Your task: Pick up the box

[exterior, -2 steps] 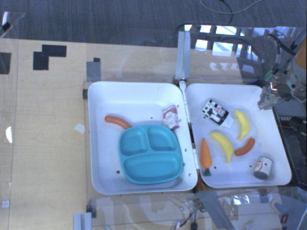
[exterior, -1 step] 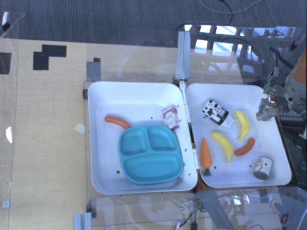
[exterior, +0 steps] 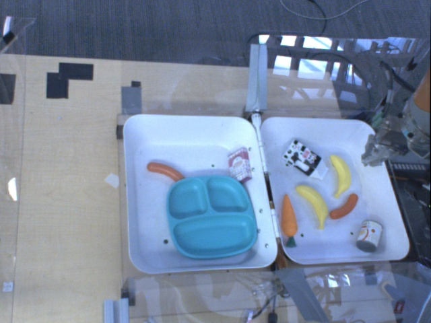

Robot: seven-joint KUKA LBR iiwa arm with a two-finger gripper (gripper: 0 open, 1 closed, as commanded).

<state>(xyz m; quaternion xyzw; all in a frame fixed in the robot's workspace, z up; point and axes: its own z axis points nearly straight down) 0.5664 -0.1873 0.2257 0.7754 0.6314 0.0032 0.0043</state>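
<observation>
Jaw state can't be told: gripper (exterior: 377,150) is seen blurred at the right bin's (exterior: 350,130) right rim, w/ nothing visibly held. Box (exterior: 301,157), black-and-white, is found in that bin's far-left part, left of gripper, long axis far-left to near-right. Leftward reach is judged needed.

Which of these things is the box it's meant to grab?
Look in the right bin, at its upper-left part. The box lies there tilted, just left of the two bananas. It alone is black and white with spots; its neighbours are yellow, orange or red.
</observation>
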